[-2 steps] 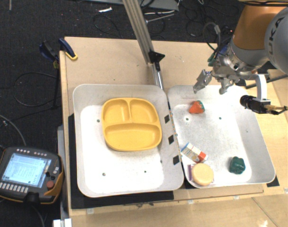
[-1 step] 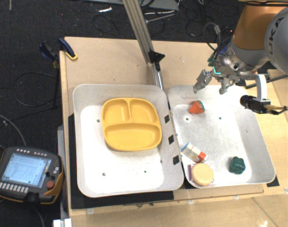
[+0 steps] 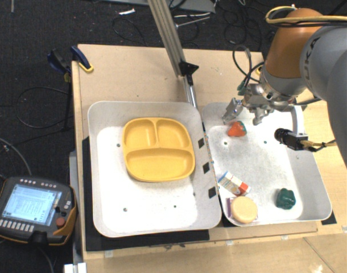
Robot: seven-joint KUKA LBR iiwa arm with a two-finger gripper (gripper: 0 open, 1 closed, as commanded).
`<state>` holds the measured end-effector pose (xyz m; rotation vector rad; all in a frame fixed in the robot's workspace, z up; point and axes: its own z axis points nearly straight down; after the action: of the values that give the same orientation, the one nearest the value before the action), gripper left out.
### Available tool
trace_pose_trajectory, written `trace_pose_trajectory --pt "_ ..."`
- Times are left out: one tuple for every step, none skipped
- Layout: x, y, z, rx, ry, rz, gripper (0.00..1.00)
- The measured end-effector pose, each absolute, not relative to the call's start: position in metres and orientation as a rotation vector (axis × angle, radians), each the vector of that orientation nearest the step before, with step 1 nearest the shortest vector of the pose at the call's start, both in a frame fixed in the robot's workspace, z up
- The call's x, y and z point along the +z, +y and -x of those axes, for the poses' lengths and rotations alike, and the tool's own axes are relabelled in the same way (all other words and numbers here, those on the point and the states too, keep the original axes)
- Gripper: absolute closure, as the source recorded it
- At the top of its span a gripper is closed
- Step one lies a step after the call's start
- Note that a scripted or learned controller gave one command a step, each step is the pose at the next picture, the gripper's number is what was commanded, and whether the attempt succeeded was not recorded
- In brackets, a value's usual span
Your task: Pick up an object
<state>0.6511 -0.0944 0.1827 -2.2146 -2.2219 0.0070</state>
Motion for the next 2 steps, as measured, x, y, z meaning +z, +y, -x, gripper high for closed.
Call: trace_pose_trajectory --pt "0.129 -0.094 -0.660 0.006 -2.223 2.215 0.00" --pt "0.093 -0.093 -0.660 0.005 -2.222 2.217 0.00"
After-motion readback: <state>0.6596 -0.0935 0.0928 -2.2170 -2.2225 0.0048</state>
